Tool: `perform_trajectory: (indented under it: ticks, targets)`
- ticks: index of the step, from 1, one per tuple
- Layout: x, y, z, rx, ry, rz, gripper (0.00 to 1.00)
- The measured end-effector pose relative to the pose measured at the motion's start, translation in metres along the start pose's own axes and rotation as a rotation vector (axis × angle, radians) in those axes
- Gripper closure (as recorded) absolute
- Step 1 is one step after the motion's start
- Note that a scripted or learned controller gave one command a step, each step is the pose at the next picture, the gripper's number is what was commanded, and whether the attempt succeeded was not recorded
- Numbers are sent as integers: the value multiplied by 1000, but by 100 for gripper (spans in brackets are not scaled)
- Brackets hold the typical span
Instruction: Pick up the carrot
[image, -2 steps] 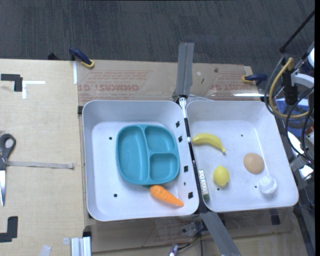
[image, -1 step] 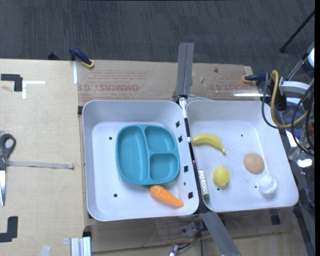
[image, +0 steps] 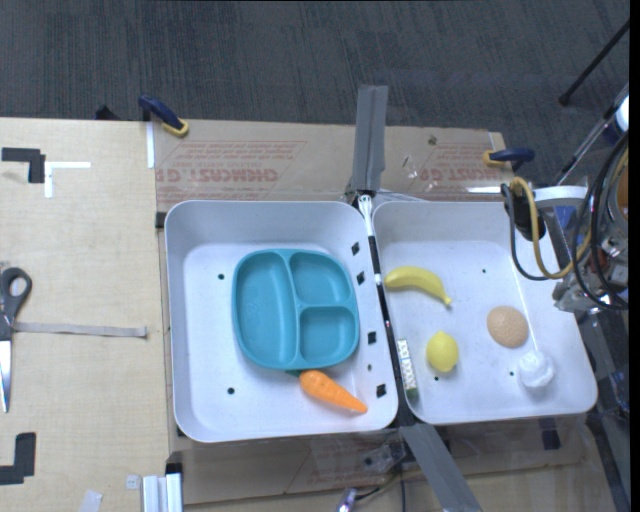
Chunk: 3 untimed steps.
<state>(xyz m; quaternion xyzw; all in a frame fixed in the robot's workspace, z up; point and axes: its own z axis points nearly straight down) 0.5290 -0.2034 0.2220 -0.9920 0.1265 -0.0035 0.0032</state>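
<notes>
Lying in the left bin (image: 190, 330): a carrot (image: 333, 392), orange, near the front wall, thick end toward the left, tip pointing to the right and slightly forward. Just behind it, nearly touching: a teal divided plate (image: 296, 308) with three compartments, flat on the bin floor. In the right bin (image: 470, 240): a banana (image: 417, 283) toward the rear left, a lemon (image: 442, 351) in front of it, a brown egg (image: 507, 326) further right, and a small white object (image: 537, 371) near the front right corner, too blurred to identify. On the desk (image: 80, 400) to the left of the bins: a pair of scissors (image: 9, 325) at the edge, plus strips of tape. At the right edge, cables and parts of the arm (image: 590, 260), well apart from the carrot. Cannot tell whether the claw is open or closed. Nothing touching the carrot besides the bin floor.
</notes>
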Motion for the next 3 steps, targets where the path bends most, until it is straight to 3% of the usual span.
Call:
perform_trajectory:
  ticks: [1, 2, 3]
  targets:
    - [-53, -37, 48, -2, -8, -36, 100]
    - [-46, -25, 5, 1, -1, -51, 100]
    - [-23, 7, -63, 6, 6, -46, 100]
